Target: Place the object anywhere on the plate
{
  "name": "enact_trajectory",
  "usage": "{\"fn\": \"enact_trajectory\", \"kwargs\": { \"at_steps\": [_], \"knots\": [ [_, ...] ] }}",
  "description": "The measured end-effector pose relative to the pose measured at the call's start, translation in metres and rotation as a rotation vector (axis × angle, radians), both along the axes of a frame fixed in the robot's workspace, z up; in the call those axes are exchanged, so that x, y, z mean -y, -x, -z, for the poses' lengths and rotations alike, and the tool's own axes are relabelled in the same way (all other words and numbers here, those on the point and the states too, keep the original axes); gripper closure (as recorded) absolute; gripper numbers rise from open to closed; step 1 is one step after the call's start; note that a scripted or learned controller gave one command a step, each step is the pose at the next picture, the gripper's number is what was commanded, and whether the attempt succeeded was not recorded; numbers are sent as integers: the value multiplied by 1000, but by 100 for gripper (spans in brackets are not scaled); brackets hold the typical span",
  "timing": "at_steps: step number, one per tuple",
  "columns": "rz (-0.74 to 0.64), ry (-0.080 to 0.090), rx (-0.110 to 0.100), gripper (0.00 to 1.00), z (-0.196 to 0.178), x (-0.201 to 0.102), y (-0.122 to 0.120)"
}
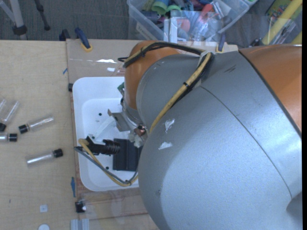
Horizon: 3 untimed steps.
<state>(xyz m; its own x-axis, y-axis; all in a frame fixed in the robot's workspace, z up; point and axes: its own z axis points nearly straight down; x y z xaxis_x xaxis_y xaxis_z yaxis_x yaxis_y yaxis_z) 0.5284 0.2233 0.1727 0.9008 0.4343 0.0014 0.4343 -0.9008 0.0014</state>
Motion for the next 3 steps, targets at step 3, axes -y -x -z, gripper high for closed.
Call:
{"fn": "enact_trajectory", "kwargs": {
  "at_steps": [3],
  "knots": [
    [220, -7, 14, 100, 79, 0, 3]
  ]
}}
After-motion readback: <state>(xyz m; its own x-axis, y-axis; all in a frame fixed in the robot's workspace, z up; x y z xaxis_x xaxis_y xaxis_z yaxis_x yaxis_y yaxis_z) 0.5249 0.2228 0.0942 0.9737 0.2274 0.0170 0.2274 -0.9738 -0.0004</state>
